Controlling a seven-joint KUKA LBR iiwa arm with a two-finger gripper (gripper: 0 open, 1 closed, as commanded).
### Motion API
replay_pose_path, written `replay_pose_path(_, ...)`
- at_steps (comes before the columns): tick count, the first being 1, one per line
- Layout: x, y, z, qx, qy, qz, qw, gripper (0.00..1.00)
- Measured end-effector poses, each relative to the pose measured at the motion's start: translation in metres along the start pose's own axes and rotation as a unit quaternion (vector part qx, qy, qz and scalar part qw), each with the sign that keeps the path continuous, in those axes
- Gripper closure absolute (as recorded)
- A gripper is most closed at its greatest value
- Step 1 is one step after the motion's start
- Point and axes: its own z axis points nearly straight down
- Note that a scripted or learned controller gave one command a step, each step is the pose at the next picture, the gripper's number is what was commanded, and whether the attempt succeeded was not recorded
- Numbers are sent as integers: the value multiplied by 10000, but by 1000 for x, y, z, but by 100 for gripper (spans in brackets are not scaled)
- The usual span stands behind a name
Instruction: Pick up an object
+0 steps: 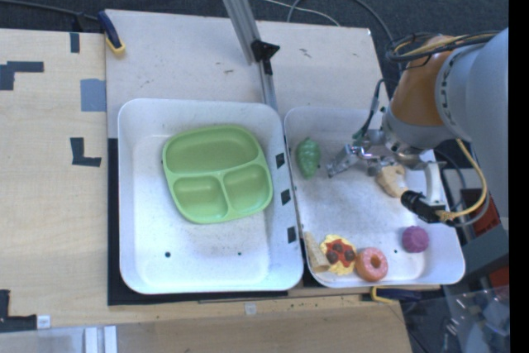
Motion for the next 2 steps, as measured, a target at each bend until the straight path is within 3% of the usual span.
replay_pose_path(1,1,1,-12,-10,6,-6,10000,100)
replay_pose_path(2,-8,1,-70,-46,-4,6,10000,100)
